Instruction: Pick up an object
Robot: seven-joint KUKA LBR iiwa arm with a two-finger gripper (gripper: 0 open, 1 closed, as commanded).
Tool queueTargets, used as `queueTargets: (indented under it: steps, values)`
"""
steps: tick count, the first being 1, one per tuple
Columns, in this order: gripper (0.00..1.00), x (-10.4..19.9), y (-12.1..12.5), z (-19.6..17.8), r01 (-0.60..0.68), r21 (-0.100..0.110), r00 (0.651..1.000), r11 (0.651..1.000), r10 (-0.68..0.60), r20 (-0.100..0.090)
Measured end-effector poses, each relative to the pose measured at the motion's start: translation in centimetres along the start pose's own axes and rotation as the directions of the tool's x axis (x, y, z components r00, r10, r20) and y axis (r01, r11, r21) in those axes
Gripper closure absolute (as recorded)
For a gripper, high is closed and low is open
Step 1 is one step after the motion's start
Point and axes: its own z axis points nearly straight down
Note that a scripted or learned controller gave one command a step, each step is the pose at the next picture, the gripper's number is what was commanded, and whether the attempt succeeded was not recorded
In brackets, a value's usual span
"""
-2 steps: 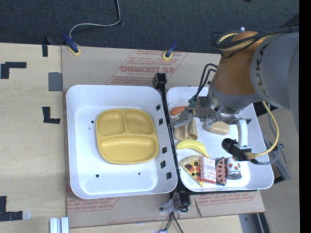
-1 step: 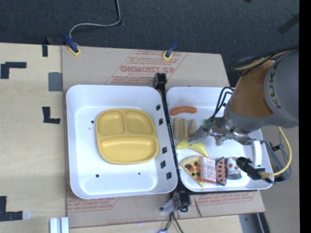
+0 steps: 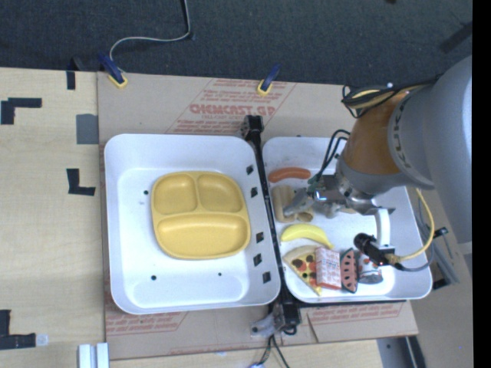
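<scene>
Gripper (image 3: 305, 200) sat low in the right bin (image 3: 406, 286), at about 9 o'clock from the bin's centre, over a tan toy piece (image 3: 285, 202). Could not tell whether the gripper was wide or narrow, because its metal and the tan piece ran together at this slant. Nothing was seen held.

Candidate objects, all in the right bin:
- sausage (image 3: 290, 174) at 11 o'clock, just beside the gripper
- banana (image 3: 307, 234) at 8 o'clock, near the gripper
- pizza slice (image 3: 301, 263), red-and-white packet (image 3: 328, 268) and watermelon slice (image 3: 350, 271), crowded together from 7 to 6 o'clock, touching or overlapping

The left bin (image 3: 123, 228) held a yellow divided plate (image 3: 201, 213), well apart from the gripper.

Risks, as judged:
- The tan piece lay close to the bin wall at 9 o'clock. A closing gripper could catch the wall or push the piece against it rather than enclose it.
- The sausage and banana flanked the piece closely. Either could be nudged or pinched along with it, giving a poor two-object grip.
- The tan piece looked low and irregular, so a shallow grasp could slip off on the lift.

Hidden or unclear:
- The arm (image 3: 383, 144) covered the bin's 1 to 3 o'clock area, so any contents there were unknown.
- Part of the tan piece lay under the gripper, and its identity and full outline were not readable.
- Contact between gripper and piece could not be confirmed.
</scene>
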Motion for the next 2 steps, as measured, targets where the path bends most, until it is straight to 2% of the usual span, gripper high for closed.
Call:
queueTargets:
  steps: [1,2]
  values:
    - [1.00,0.2,0.2,-1.2,0.001,-0.003,1.000,1.000,-0.001,-0.004]
    - [1.00,6.7,-2.2,-16.2,0.001,0.003,1.000,1.000,-0.001,0.001]
